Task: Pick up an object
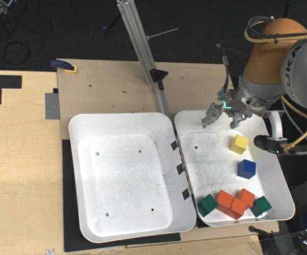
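Observation:
My gripper [222, 119] hangs over the far edge of the right bin [209, 158], fingers spread open with nothing between them. Below and to its right lies a yellow cube [239, 143]. A blue cube [246, 169] sits nearer the camera. Along the bin's near edge cluster a green block [207, 204], two orange blocks [226, 201] [244, 197] and another green block [260, 205].
The left bin [124, 174] lies beside the right one, with black clips [180, 168] along the shared rim. A slanted aluminium rail [142, 52] rises behind the bins. A blue-and-yellow clamp [64, 66] rests at the bench's far left.

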`<state>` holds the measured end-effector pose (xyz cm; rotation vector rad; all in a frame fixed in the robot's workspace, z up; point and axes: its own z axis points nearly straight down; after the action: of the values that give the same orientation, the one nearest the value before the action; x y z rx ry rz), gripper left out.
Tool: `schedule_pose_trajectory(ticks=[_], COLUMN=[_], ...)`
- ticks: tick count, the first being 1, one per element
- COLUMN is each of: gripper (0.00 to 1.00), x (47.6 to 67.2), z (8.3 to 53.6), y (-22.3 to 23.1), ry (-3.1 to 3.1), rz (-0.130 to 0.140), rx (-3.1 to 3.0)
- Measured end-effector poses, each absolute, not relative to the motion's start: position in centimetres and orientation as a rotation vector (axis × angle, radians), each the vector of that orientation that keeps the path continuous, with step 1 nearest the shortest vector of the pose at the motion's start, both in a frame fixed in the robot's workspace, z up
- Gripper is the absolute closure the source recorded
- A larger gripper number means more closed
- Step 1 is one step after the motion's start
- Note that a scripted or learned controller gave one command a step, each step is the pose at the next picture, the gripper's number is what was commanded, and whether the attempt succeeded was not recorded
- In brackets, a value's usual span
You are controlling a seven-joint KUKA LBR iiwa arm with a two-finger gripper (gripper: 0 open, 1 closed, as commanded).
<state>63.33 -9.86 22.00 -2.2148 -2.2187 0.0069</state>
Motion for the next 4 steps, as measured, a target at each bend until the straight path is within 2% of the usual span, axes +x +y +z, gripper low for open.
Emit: schedule_pose_trajectory(ticks=[1, 3, 4], gripper=[0.0, 0.0, 0.0], x=[63.4, 62.7, 62.7], z=[22.2, 9.3, 9.1], y=[-9.9, -10.2, -10.3], ry=[-2.221, -2.214, -2.213], rz=[0.003, 0.01, 0.003], rx=[-2.218, -2.217, -2.226])
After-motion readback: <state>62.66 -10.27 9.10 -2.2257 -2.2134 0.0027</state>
